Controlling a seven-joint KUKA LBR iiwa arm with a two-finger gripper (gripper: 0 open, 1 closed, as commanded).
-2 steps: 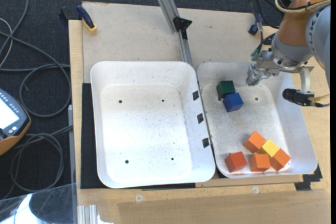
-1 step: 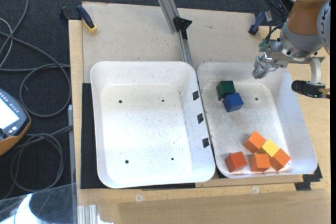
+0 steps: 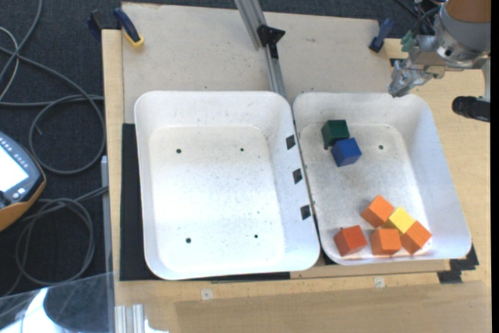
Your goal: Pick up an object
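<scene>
End effector [image 3: 399,86]: hangs over the far rim of the right bin [image 3: 437,138], arm cut off at the frame's right; whether it is spread or pressed together is too small to tell.
Green cube [image 3: 335,130]: far part of the right bin, touching the blue cube [image 3: 346,151].
Near right corner: orange cubes [image 3: 385,240] cluster around a yellow cube [image 3: 401,219], edges partly overlapping.
Left bin [image 3: 156,117]: beside the right bin on the surface [image 3: 195,51].
</scene>
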